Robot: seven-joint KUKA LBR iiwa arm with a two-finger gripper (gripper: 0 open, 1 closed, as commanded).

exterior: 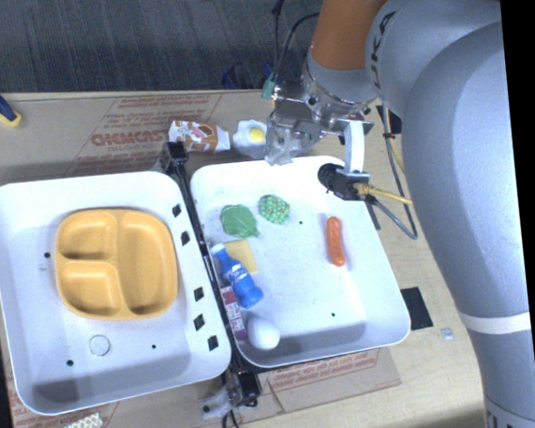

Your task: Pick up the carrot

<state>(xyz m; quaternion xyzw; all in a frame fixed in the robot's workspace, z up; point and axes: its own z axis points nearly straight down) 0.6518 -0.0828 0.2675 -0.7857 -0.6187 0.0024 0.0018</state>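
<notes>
Currently the carrot [334, 240] is seen lying lengthwise at the right of the right bin [388, 291], apart from other items. It is judged light, stiff and smooth, best pinched across its middle. The gripper [284, 145] hovers at the far rim; its state cannot be told.

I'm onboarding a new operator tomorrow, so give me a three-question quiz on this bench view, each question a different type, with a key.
1. True or false: the carrot lies in the same bin as the yellow divided plate.
2. Multiple choice: the gripper hovers over the right bin's A) far rim, B) near rim, C) centre.
3. Fill in: the blue bottle lies toward the right bin's ____ side in the picture.

Key: 1 false; 2 A; 3 left.
</notes>
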